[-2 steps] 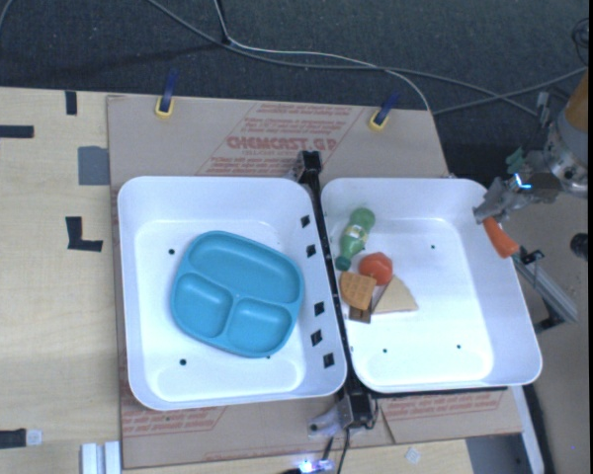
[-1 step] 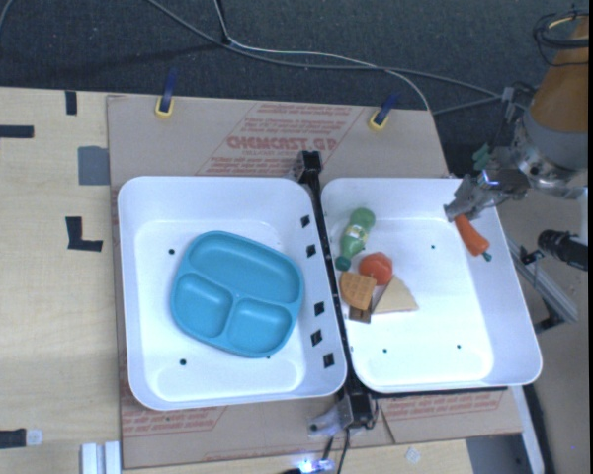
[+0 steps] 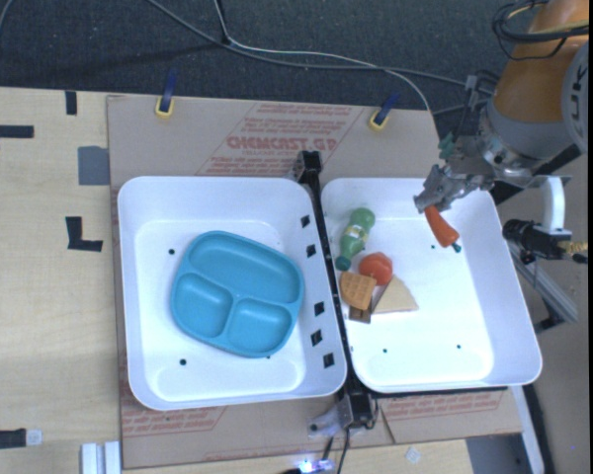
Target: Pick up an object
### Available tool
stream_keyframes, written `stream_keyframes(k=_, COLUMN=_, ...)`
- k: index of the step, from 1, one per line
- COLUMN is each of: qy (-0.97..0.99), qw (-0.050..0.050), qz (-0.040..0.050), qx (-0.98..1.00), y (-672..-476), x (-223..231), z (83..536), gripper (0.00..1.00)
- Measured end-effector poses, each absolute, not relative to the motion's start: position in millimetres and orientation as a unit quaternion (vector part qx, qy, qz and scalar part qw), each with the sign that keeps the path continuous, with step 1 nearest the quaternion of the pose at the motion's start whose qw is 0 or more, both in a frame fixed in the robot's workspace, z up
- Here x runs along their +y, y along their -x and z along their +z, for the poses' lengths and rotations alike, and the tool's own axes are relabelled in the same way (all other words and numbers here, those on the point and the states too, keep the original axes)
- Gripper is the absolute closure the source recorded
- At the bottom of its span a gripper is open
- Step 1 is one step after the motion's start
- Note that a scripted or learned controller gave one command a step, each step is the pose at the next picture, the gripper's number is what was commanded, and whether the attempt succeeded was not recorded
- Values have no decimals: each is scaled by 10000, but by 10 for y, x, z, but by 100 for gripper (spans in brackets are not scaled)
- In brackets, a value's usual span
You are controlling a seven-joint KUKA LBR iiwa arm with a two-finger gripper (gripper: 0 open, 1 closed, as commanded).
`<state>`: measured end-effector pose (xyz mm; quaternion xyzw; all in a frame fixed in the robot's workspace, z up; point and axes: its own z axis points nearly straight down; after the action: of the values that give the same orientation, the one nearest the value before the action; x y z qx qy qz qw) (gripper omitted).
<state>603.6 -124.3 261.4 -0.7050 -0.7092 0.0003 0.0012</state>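
Looking down from the camera view, you have two white bins side by side on a cardboard sheet. The left bin (image 3: 138, 265) carries a blue divided plate (image 3: 238, 292), three compartments, lying flat near its middle. The right bin (image 3: 474, 344) holds a small cluster against its left wall: a green bottle (image 3: 355, 234) tilted at the top, a red tomato-like piece (image 3: 377, 266) just at its 5 o'clock, a brown waffle-like block (image 3: 357, 291) at the tomato's 7 o'clock, and a pale wedge (image 3: 395, 297) touching the block's right side. Nothing lies between that cluster and the arm.

The gripper (image 3: 437, 203) hangs over the right bin's upper right part, at 2 o'clock from the cluster and well apart from it. An orange carrot-shaped piece (image 3: 442, 227) with a small teal tip sits slanted right at the fingertips, its upper end meeting them. You see it pinched there, the fingers narrow around its top end, the rest hanging toward 5 o'clock.
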Motion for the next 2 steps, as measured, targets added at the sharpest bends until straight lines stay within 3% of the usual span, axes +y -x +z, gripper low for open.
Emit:
stream_keyframes(k=1, qy=7046, qw=14, qz=5, qx=-7096, y=-6248, x=-679, z=2521, gripper=100)
stream_keyframes(k=2, qy=7048, qw=17, qz=7, qx=-7094, y=-6249, x=-177, z=2472, gripper=100)
